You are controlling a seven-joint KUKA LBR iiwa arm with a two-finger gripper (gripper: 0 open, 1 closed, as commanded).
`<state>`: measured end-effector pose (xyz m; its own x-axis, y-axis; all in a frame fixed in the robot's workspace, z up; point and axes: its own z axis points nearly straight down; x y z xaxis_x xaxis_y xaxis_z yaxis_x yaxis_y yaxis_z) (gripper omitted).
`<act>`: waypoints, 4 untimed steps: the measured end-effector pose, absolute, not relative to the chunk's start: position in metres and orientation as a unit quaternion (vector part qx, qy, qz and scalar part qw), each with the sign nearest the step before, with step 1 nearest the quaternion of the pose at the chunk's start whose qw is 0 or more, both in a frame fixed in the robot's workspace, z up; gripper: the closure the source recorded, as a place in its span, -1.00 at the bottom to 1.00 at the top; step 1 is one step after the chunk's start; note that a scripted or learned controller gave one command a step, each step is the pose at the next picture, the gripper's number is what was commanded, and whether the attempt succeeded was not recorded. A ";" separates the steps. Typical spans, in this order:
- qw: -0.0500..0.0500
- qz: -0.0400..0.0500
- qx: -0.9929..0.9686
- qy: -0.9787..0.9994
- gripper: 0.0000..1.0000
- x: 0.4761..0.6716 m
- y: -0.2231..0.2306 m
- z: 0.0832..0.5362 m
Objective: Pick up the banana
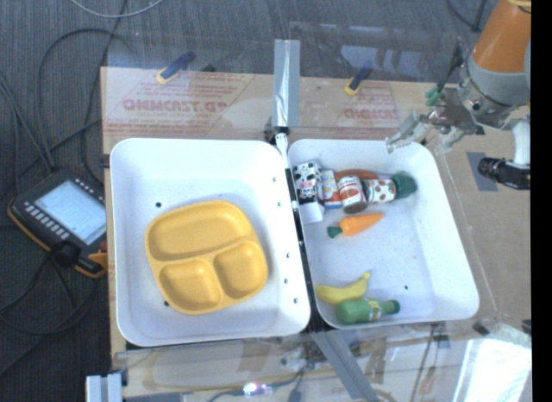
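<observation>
- The banana (pixel 343 289) is lying near the front wall of the right bin (pixel 448 245), curved, with its tip pointing up toward two o'clock.
- A green bottle (pixel 366 310) is lying on its side just below the banana, at its five o'clock, nearly touching it.
- The gripper (pixel 418 133) is hovering over the far right corner of the right bin, at about one o'clock from the banana and well apart from it.
- Its fingers (pixel 402 139) are standing spread, with nothing between them.
- The arm (pixel 504 42), with its orange band, is reaching in from three o'clock, above the bench.
- A toy carrot (pixel 355 225) is lying between the gripper and the banana, at the banana's twelve o'clock, its green end pointing toward nine o'clock.
- A row of small things is lying along the far side of the right bin: a cow-patterned carton (pixel 305 179), a red can (pixel 348 191), and a spotted bottle with a dark green end (pixel 388 188).
- A yellow divided plate (pixel 205 254) with three compartments is resting in the left bin (pixel 129 185), at nine o'clock from the banana.
- A teach pendant (pixel 62 215) is lying on the floor at nine o'clock from the left bin.
</observation>
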<state>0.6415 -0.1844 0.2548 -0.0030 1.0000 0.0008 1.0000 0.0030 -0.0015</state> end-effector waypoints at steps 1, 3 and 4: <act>0.001 0.001 -0.668 -0.745 -1.00 0.572 -0.154 0.195; -0.003 -0.002 -0.446 -0.895 -1.00 0.486 -0.117 0.089; -0.005 -0.005 -0.446 -0.895 1.00 0.488 -0.115 0.100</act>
